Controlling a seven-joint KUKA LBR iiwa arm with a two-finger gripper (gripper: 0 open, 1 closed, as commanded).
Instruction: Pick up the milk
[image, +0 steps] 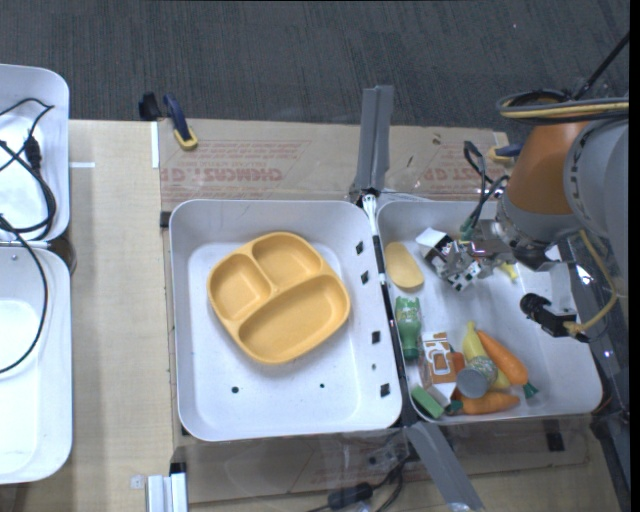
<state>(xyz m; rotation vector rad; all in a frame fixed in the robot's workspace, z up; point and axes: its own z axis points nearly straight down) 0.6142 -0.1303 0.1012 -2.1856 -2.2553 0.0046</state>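
The milk (437, 357) is a small white and orange carton lying in the right bin (560, 395), near its front left among other toy foods. My gripper (453, 264) hangs over the back part of the same bin, above and slightly right of the carton, and apart from it. The grey arm with its orange band (545, 170) reaches in from the right. A small white piece (432, 240) shows just left of the gripper; I cannot tell what it is.
Around the milk lie a green bottle (408, 325), a tan oval piece (404, 265), a banana (472, 343), two carrots (503, 360), a grey can (474, 381) and a green block (428, 402). The left bin (190, 330) holds a yellow divided plate (278, 296).
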